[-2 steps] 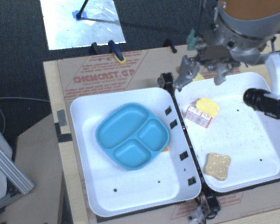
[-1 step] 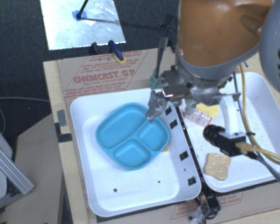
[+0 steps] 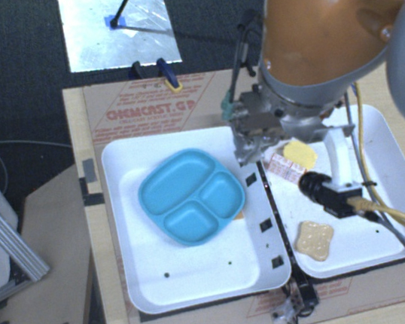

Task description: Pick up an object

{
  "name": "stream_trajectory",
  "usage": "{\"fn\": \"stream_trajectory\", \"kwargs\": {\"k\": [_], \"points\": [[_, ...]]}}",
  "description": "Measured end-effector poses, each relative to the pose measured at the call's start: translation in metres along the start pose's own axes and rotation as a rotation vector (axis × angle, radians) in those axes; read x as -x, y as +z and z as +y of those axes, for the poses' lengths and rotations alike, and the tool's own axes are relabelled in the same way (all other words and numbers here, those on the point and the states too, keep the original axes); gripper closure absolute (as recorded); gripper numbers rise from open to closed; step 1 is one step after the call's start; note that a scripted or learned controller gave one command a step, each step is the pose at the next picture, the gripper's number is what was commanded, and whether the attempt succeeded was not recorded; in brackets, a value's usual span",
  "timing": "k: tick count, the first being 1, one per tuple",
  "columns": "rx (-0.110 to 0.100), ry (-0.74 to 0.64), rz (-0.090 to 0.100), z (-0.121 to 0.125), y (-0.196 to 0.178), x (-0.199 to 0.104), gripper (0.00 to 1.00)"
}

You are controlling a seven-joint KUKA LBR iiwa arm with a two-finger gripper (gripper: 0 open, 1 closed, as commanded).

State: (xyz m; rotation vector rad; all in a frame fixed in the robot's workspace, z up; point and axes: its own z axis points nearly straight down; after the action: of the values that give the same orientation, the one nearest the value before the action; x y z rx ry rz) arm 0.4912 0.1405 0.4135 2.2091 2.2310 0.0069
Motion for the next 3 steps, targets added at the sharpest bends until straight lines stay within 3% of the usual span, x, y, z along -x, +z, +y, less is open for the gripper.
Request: {"fn": "stream_trajectory", "kwargs": {"k": [1, 2, 3], "points": [[-0.01, 0.003, -0.003, 0.021, 0.088, -0.023, 1.0], [-0.001, 0.01, -0.001, 0.014, 0.039, 0.009, 1.0], [-0.002, 0.009, -0.001, 0.014, 0.04, 0.008, 0.0]]}}
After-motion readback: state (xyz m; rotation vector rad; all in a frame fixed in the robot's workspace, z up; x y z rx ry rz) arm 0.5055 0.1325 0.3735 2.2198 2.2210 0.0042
